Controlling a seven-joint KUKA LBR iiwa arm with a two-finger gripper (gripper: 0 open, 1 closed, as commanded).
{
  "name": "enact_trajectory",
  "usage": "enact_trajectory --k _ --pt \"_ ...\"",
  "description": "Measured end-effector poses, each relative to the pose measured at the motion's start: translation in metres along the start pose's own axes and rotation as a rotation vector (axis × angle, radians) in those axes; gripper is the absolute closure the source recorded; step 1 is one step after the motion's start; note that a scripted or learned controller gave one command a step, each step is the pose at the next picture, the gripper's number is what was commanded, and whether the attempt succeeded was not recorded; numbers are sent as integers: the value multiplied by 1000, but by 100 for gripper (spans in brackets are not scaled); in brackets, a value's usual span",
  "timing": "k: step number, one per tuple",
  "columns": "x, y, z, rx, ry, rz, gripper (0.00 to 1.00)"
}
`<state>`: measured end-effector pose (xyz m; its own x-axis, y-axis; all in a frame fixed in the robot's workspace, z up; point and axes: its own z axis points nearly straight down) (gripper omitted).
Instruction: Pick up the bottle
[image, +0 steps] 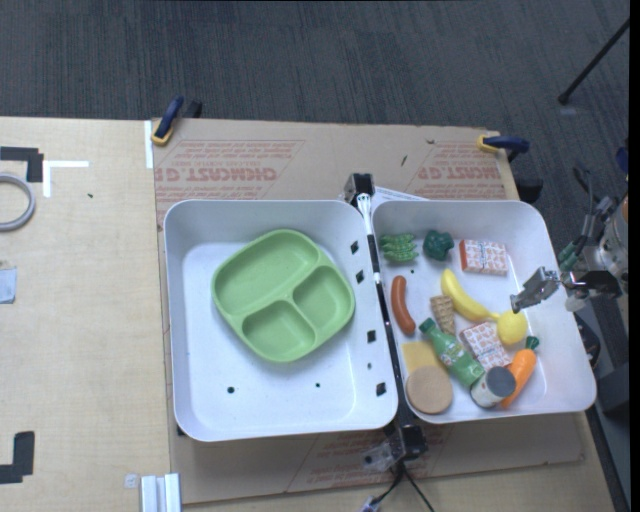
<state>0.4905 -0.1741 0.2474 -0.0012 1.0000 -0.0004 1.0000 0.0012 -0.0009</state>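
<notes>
The claw hangs over the right-hand edge of the right bin, just above and to the right of the lemon. Whether it is released or clenched I cannot tell from here; the tip reads as a small grey shape and nothing shows in its grip.

The bottle, green with a pale label, lies on its side in the lower middle of that bin, slanting from upper left to lower right. Taking the bottle as landmark: a sausage lies to its upper left, a banana above it, a patterned box touching its right side, a round tan disc just below its left end, and a dark-capped can with a carrot at its lower right end. Broccoli sits well above.

Judgement: the toys appear heaped loosely, so the bottle is hemmed in on both long sides. The claw stands off to the bottle's right, probably because the arm enters from that side. The grasp has not begun; crowding neighbours are the main risk.

The left bin holds a green divided plate. Both bins rest on cardboard on the tabletop.
</notes>
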Motion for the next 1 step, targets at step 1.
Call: enact_trajectory --k 1 --pt "0 0 -9 0 -1 0 100"
